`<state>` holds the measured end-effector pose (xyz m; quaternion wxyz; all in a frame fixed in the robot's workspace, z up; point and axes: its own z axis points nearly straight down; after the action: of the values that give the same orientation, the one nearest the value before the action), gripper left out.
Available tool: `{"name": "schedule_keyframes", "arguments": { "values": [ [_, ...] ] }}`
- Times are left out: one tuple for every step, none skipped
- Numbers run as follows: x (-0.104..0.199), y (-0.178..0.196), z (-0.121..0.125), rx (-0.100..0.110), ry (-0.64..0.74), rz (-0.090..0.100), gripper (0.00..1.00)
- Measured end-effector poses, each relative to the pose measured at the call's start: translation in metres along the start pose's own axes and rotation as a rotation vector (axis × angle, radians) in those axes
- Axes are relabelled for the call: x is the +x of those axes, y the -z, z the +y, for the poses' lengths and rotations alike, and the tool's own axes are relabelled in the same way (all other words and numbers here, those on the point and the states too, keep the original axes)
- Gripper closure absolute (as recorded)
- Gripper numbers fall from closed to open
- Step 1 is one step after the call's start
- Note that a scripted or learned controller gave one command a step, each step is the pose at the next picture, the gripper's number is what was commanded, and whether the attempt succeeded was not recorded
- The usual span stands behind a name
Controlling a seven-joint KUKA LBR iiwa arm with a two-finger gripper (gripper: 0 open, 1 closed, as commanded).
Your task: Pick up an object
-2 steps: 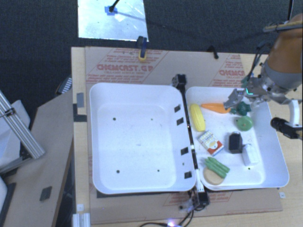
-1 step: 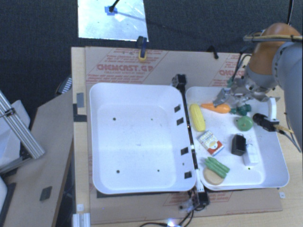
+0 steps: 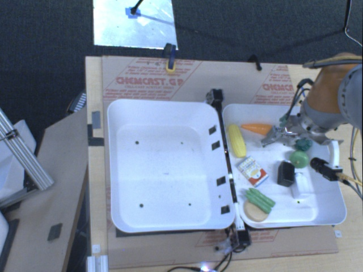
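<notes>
1. Nearest in the right bin (image 3: 340,208): a tan disc (image 3: 255,211) under a green pod (image 3: 260,199).
2. Mid-bin: small carton (image 3: 252,171), black block (image 3: 285,173), green ball (image 3: 300,158).
3. Farther: corn (image 3: 236,140), carrot (image 3: 256,128).
4. The gripper (image 3: 275,137) hovers beside the carrot; cannot tell its state.

Your tabletop (image 3: 95,169) carries a cardboard sheet printed CHEMCAST GP (image 3: 148,79), and on that sit two shallow white bins side by side: the left bin (image 3: 164,163) and the right bin (image 3: 317,208), edges touching.
</notes>
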<state>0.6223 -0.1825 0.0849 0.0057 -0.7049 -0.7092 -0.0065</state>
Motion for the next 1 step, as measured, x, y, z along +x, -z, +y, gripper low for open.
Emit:
{"name": "schedule_keyframes", "arguments": {
  "values": [
    [0.0035, -0.0011, -0.0877, 0.007, -0.008, -0.015, 0.0]
  ]
}}
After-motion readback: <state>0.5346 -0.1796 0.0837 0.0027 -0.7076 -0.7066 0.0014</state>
